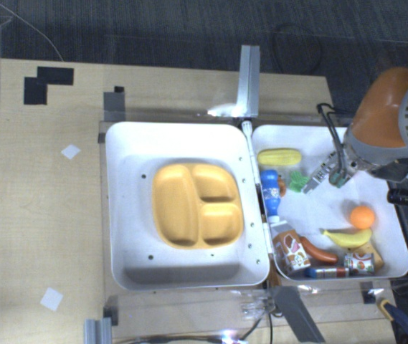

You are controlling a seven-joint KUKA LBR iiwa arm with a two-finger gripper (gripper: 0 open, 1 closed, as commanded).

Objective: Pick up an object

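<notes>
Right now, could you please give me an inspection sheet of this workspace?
Surface: wooden bench bearing two white bins side by side.
Job's things: right bin holds a yellow block, blue bottle, small green piece, orange ball, banana, sausage-like toy and small cans and jars along its near wall.
Clutter: left bin holds a yellow divided tray.
Grippers: claw hangs over the right bin, beside the green piece; nothing seen between its fingers.
Cables: black cable looping up from the claw along the wrist.
Surroundings: dark carpet beyond the bench; black tape patches on the far left.
</notes>
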